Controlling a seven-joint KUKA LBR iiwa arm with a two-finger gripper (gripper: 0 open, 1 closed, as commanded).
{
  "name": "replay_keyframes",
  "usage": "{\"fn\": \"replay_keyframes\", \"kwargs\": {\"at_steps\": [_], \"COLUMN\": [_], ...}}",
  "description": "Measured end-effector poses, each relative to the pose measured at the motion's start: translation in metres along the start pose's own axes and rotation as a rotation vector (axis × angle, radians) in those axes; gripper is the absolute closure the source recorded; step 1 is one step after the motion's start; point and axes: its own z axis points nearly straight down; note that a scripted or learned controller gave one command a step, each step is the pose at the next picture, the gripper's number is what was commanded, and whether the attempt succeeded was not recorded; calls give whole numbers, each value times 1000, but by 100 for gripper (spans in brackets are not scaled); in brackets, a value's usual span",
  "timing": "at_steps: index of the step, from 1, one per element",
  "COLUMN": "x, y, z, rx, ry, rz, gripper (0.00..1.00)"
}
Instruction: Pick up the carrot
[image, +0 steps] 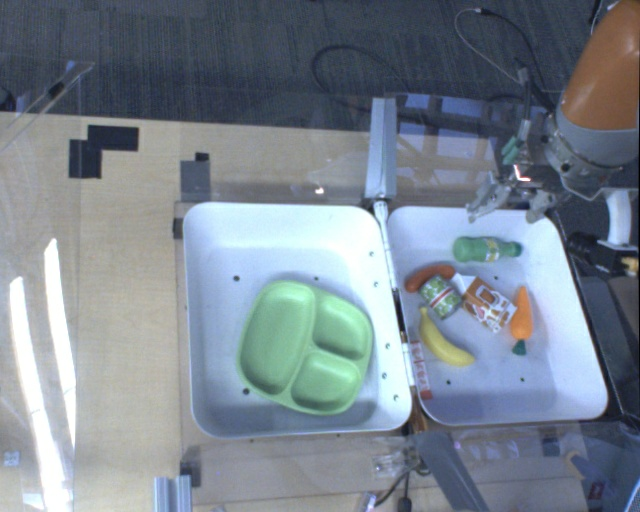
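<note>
Banana (446, 343) nearest; carrot (521, 313) right, untouched; hand (512, 201) spread open, holding nothing; arm cut off.

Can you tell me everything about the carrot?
The carrot is small and bright orange, smooth and shiny like a plastic toy, with a little dark green stub at its lower end. It lies flat, pointing almost straight up and down in the picture, on the floor of the right bin, near that bin's right wall. An orange and white carton lies right beside it on its left, about touching.
</note>
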Motion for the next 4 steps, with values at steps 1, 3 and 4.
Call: {"fn": "replay_keyframes", "kwargs": {"at_steps": [1, 3, 4], "x": [-78, -101, -101], "y": [-70, -93, -81], "z": [48, 174, 175], "rx": [-2, -56, -41], "ry": [-2, -4, -1], "rz": [-164, 73, 220], "gripper": [0, 0, 0]}}
